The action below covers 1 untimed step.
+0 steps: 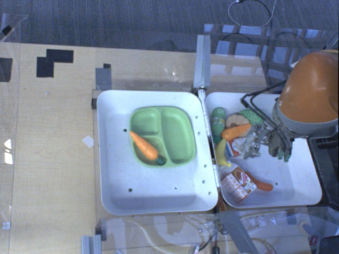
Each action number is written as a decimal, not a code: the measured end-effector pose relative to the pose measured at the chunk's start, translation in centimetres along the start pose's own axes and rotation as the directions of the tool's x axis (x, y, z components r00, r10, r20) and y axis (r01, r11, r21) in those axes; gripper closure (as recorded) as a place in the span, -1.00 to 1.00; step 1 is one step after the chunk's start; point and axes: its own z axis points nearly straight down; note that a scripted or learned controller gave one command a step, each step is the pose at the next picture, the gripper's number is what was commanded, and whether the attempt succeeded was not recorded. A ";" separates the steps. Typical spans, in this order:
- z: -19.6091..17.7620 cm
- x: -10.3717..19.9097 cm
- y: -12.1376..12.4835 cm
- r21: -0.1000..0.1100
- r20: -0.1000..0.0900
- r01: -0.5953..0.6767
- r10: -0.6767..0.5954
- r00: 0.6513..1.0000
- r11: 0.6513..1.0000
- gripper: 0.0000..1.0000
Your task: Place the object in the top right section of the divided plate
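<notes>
- Green plate (177, 134) with three sections sits in the left bin (114, 157) on the desk (47, 157).
- Carrot (144, 146) lies in the plate's lower-left section, its green end touching the plate's front rim.
- Right of the plate, the right bin (304, 187) holds a green bottle (217, 121), a second carrot (236, 132), a yellow piece (221, 155), a printed packet (238, 185) and more toy food.
- Gripper (254, 144) hangs over that clutter, right of the plate; whether its fingers are apart or together I cannot tell.
</notes>
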 end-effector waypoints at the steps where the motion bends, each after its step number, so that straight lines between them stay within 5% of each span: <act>1: -4.6 1.8 2.3 0.000 0.002 0.057 -0.057 0.998 0.998 1.00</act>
